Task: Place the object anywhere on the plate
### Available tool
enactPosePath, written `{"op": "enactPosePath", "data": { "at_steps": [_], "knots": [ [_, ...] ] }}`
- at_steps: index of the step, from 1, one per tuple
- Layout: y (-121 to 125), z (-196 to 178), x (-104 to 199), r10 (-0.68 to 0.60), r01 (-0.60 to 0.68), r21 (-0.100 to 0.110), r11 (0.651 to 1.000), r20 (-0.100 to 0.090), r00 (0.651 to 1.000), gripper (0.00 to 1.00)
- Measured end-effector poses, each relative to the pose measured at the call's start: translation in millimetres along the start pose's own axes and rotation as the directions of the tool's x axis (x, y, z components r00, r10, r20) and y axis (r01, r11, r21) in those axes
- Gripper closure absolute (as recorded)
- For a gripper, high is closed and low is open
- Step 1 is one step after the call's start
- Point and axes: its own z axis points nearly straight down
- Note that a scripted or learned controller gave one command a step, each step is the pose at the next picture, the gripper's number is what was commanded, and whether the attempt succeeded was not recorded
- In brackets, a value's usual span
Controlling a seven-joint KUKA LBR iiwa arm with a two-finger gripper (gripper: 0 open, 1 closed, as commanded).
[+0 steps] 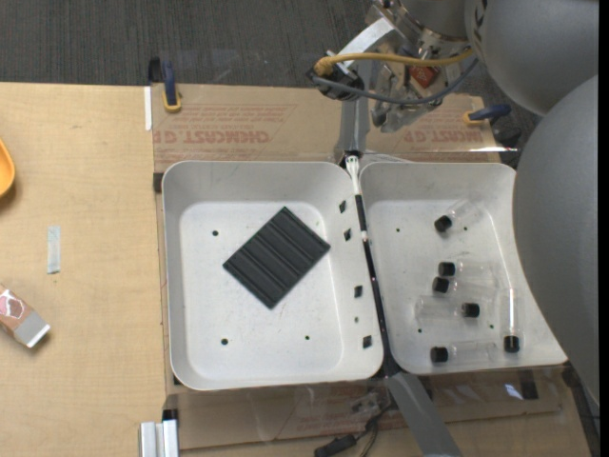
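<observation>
While my gripper (404,112) hovers past the bins' far edge, grip state I cannot tell, the clear vials (455,274) lie below it toward me, the dark plate (277,256) down-left, its ribs running diagonally.

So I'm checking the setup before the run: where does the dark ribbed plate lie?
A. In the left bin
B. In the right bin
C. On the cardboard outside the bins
A: the dark ribbed plate lies flat on the floor of the left bin, while the right bin holds small clear vials with black caps.
</observation>
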Motion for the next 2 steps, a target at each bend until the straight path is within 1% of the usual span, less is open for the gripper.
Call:
{"op": "enactPosePath", "data": {
  "at_steps": [1, 2],
  "knots": [
    [22, -62, -32, 0.293, -0.293, 0.000, 0.956, -0.002, 0.956, 1.00],
    [-26, 23, 11, 0.264, -0.264, 0.000, 0.965, -0.001, 0.965, 1.00]
  ]
}}
